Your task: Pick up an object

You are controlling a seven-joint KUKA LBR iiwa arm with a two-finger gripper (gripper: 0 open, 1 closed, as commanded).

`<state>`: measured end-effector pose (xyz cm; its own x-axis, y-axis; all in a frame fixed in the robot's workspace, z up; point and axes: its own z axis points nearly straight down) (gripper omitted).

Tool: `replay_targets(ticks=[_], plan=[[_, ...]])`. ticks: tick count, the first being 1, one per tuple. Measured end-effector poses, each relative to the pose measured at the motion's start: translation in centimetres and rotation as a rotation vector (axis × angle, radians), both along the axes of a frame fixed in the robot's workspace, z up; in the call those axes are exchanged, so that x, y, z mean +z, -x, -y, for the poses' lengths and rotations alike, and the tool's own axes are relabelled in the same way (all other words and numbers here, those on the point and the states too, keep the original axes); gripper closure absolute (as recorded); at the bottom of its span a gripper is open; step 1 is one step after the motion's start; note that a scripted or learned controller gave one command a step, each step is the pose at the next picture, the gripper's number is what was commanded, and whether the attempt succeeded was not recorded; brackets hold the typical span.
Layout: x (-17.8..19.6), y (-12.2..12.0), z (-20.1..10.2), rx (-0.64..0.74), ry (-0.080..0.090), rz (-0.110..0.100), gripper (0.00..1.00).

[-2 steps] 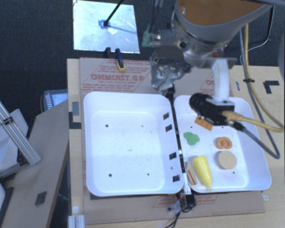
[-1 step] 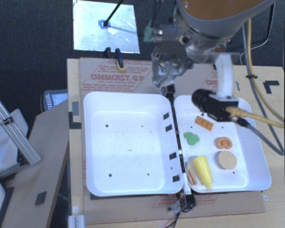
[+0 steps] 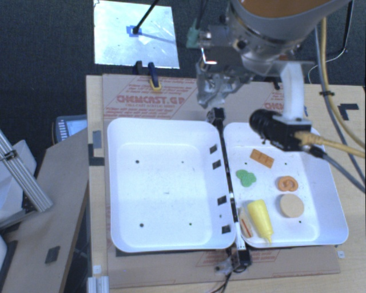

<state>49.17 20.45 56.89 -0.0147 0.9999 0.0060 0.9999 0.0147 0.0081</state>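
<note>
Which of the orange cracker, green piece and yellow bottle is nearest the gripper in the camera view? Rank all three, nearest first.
Measured from the gripper above the bins' far edge:
1. Orange cracker, far part of the right bin.
2. Green piece, near the divider, mid-bin.
3. Yellow bottle, near edge of the bin.

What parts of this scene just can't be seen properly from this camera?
- Gripper: blurred, so its finger state cannot be told.
- Arm: its upper part is cut off by the camera view's top edge.
- Right bin: its far corner is hidden behind a black device.
- Hot dog toy: partly covered by the yellow bottle beside it.
</note>
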Motion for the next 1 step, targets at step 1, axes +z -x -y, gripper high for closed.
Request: replay_targets(ticks=[1], plan=[[-0.05,0.0,0.0,0.001,0.001,-0.001,0.0]])
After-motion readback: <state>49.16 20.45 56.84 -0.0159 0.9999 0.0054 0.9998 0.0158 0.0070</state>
